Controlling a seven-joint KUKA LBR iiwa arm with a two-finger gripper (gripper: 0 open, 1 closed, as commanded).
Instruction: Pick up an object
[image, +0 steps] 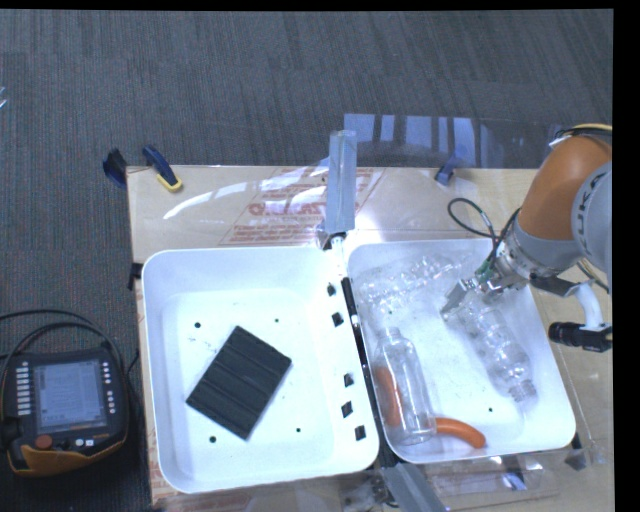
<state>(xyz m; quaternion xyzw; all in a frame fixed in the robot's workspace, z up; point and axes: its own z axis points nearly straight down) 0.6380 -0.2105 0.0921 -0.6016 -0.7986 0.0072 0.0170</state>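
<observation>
A black ribbed flat slab (240, 382) lies tilted in the left bin (165, 290). The right bin (555, 400) holds an upright-looking clear bottle (405, 385) lying lengthwise, a crumpled clear bottle (500, 350), more crumpled clear plastic (410, 275) at the back, and an orange curved piece (458, 430) at the front, with another orange piece (385, 395) seen through the bottle. My gripper (463, 300) is low in the right bin, at the upper end of the crumpled clear bottle. The clear plastic blurs what lies at its tip.
A teach pendant (65, 400) rests on the floor at the far left. Blue and yellow clamps (160, 168) grip the bench's back left corner. A grey upright post (342, 190) stands behind the seam between the bins.
</observation>
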